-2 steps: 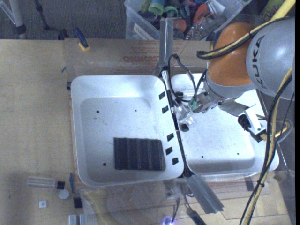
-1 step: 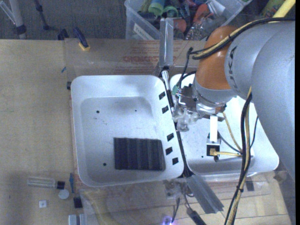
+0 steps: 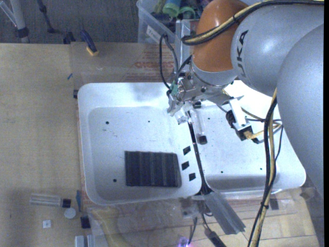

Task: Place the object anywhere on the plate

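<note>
A dark ribbed rectangular plate [image 3: 152, 169] lies flat in the left bin [image 3: 103, 138], toward its front. In the right bin [image 3: 247, 174], close to the divider, sits a small dark object [image 3: 202, 138]. My gripper [image 3: 180, 113] hangs over the divider between the two bins near their back, up and to the right of the plate and a little up-left of the small object. The wrist and its cables hide much of the gripper, and nothing shows held in it.
The grey arm with its orange band [image 3: 218, 35] covers the right bin's back part. A clear tub of coloured items [image 3: 175, 6] stands behind the bins. Small black clips [image 3: 186, 164] sit along the divider. Loose bits [image 3: 67, 205] lie on the bench front left.
</note>
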You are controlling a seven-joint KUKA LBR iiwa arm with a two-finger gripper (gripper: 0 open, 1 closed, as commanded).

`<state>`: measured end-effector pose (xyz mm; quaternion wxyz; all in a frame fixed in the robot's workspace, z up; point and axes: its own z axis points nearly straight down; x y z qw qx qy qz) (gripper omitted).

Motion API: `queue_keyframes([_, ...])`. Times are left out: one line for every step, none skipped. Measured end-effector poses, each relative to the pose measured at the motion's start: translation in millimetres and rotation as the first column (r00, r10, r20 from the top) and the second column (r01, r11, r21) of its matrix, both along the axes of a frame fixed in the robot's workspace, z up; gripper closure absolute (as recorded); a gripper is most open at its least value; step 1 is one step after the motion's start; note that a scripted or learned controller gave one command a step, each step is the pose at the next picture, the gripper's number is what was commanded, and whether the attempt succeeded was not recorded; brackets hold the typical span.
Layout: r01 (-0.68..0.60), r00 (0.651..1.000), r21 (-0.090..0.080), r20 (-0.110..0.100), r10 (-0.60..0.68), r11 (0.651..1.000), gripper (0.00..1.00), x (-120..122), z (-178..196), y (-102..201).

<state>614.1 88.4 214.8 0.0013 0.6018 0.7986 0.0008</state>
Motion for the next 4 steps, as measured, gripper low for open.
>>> queue_keyframes([0.669,0.744,-0.001,-0.003,-0.669,0.744,1.0,47.9,-2.7,-23.5])
queue_keyframes([0.902,0.432,-0.004,-0.007,-0.902,0.432,1.0,51.3,-109.8,45.5])
queue_keyframes([0.67,0.743,-0.003,-0.007,-0.67,0.743,1.0,20.4,-54.5,91.1])
queue_keyframes([0.155,0.988,0.002,0.0,-0.155,0.988,1.0,52.2,-27.3,119.1])
